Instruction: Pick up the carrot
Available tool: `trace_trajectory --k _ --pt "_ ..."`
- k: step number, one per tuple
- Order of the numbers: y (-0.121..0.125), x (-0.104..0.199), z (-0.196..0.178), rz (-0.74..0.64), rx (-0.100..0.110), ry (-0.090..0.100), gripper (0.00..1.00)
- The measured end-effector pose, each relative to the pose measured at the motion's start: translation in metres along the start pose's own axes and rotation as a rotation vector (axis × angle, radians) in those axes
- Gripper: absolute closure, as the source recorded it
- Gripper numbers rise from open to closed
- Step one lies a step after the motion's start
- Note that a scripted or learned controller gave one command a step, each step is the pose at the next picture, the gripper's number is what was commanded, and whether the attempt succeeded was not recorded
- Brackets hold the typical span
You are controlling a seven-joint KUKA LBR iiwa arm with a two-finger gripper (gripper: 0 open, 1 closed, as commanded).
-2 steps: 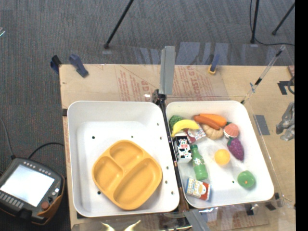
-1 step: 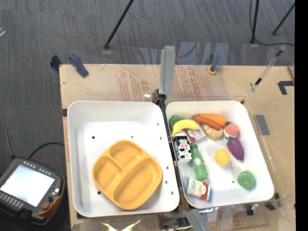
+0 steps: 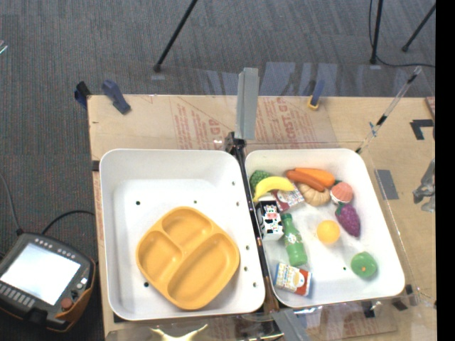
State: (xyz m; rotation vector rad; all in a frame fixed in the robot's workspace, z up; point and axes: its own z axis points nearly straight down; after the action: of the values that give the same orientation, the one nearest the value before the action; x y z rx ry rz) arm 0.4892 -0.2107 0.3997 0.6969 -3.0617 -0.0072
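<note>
The carrot (image 3: 313, 177) is orange and lies on its side near the back wall of the right bin (image 3: 380, 203). It touches a yellow banana (image 3: 274, 185) on its left and a tan bread piece (image 3: 315, 194) just in front. A grey part of my gripper (image 3: 427, 185) shows at the view's right edge, outside the bin and well to the right of the carrot. Nothing is seen between its fingers.
The right bin also holds a cow-print carton (image 3: 269, 219), green bottle (image 3: 294, 241), yellow ball (image 3: 328, 231), purple grapes (image 3: 348, 219), green apple (image 3: 364, 265) and juice box (image 3: 292, 279). A yellow divided plate (image 3: 188, 256) lies in the left bin (image 3: 114, 190).
</note>
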Motion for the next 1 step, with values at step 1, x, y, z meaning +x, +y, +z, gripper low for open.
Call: trace_trajectory --k 1 --pt "0.0006 0.0019 -0.0896 -0.070 0.013 -0.009 1.00"
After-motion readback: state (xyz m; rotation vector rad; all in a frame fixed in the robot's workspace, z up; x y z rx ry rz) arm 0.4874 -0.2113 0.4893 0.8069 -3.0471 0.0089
